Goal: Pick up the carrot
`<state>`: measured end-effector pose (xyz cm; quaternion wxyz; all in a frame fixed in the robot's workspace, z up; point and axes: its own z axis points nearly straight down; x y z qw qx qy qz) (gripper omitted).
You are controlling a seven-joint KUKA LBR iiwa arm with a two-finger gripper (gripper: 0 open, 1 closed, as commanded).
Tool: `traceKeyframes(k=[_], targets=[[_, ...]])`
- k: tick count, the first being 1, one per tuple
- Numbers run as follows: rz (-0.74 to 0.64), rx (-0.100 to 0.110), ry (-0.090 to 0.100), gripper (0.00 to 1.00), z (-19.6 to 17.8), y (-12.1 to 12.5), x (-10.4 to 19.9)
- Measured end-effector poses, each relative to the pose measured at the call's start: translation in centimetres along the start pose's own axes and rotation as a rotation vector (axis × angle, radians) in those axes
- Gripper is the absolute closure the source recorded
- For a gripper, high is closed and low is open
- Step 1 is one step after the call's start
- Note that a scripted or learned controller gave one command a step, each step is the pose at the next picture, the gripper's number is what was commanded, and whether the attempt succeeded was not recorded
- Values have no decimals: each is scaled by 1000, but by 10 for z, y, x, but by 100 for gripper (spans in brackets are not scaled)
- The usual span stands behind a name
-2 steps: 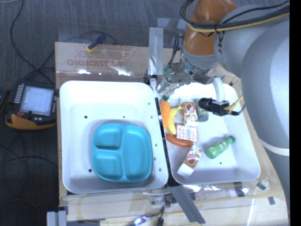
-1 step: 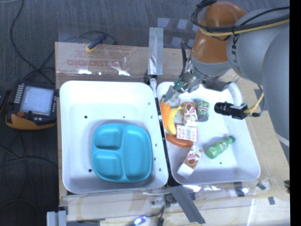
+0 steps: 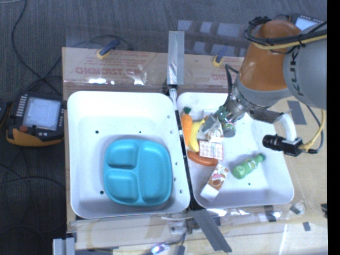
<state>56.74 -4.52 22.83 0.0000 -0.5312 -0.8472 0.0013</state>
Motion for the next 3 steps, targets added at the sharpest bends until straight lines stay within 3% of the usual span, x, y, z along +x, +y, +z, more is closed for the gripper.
traceKeyframes(k=[1,2,3], targets=[[310,1,0,100,-16,62,15],[73,1,0,100,45,64,20],[132,-1,0,100,-13,41,6]])
